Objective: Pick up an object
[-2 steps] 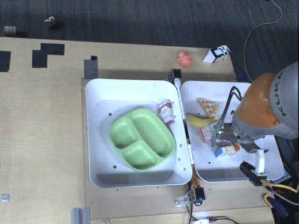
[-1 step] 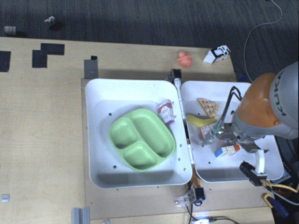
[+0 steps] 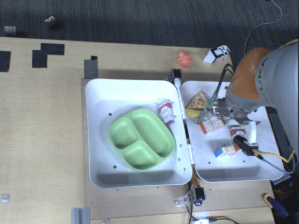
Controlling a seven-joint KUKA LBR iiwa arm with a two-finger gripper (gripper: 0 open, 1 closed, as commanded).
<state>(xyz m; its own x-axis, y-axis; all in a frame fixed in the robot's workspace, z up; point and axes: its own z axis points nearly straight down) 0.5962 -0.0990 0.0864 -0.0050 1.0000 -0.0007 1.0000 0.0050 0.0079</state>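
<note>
a: camera view, why is the claw (image 3: 211, 112) low in the right bin (image 3: 261, 171)?

b: the loose items lie there: a pizza-slice toy (image 3: 198, 100), a red-patterned card (image 3: 213, 124), a small blue-and-orange box (image 3: 226, 150). whether the claw is open or closed cannot be told.

a: counts?

b: two bins on the desk (image 3: 42, 139); the left bin (image 3: 93, 139) holds one green divided plate (image 3: 141, 138) and one red packet (image 3: 166, 112).
</note>
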